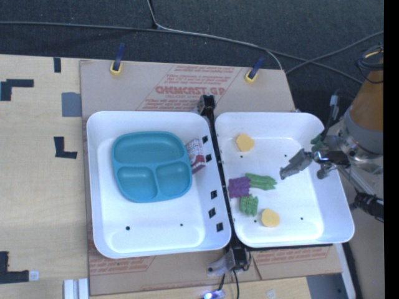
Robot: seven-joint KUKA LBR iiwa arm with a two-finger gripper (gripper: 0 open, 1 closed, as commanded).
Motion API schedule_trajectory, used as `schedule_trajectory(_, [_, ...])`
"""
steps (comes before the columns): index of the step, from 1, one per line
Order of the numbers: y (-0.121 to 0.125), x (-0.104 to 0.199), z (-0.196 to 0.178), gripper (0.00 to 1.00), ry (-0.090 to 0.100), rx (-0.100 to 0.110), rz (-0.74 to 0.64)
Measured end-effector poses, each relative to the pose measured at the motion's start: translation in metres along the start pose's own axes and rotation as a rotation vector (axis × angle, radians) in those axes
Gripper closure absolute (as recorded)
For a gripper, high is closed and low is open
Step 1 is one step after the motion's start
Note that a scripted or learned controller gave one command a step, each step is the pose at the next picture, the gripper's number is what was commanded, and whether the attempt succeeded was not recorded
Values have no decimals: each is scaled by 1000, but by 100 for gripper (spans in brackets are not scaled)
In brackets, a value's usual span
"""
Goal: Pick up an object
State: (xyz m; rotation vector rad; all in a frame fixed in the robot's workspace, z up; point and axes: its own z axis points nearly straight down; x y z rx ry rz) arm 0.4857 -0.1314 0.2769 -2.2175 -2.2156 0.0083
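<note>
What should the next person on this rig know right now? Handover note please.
Claw: over the right bin, near its right side, nothing visibly between its fingers; open or shut is unclear from this angle.
Right bin holds: a yellow piece at the top left, a purple block, a green piece right beside it, a second green piece below, and another yellow piece near the bottom.
Left bin: blue divided plate, with a small red and white item at its right edge.
Done: nothing picked up yet.
Left: grasp and lift one object.
</note>
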Motion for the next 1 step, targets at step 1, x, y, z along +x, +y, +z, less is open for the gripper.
schedule_trajectory(1, [1, 0, -3, 0, -1, -7, -2])
